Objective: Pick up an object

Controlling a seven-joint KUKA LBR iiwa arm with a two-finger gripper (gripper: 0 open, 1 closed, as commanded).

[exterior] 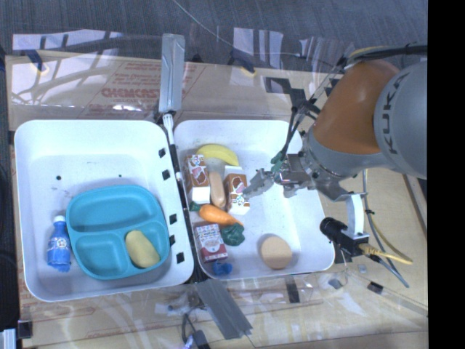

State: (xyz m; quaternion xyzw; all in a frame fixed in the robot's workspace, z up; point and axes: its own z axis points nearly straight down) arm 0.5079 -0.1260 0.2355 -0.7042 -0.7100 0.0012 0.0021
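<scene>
My gripper [256, 186] hangs over the middle of the right bin [309, 217], its fingers pointing left toward a cluster of food toys. One fingertip [249, 190] sits right beside a small brown-and-white carton [235, 187]. In the cluster lie a banana [218, 153], a hot-dog bun [216, 188], a carrot [216, 214] with a green top, and two more small cartons [197, 169] [208, 240]. A tan round bun [275, 251] lies apart, near the bin's front. Nothing shows between the fingers.
The left bin [36, 158] holds a blue divided tray [102, 227] with a yellow potato-like piece [142, 247] in it, and a small blue bottle [59, 244] beside the tray. A blue item [221, 269] lies at the right bin's front wall. The arm's cables [363, 231] hang at right.
</scene>
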